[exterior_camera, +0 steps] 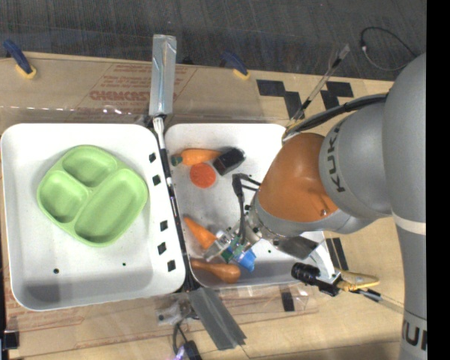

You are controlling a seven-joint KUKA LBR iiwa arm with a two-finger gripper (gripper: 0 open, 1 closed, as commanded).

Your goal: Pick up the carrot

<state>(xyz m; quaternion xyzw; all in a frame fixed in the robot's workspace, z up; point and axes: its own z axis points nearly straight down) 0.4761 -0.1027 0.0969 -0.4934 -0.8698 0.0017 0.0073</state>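
Note:
Several orange pieces lie in the right bin (274,137). An orange carrot-like piece (198,157) rests near the bin's back left corner, beside a black block (229,160). A second, tapered orange carrot-like piece (200,233) lies by the left wall, lower down. My gripper (230,247) hangs low over the bin's front, just right of that tapered piece and touching or nearly touching it. The orange wrist band (300,178) covers the bin's middle and right.
A red-orange disc (203,175) sits below the back carrot piece. A brownish-orange sausage shape (216,270) and a small blue item (246,260) lie along the front wall, under the gripper. The left bin (30,276) holds a green divided plate (92,193).

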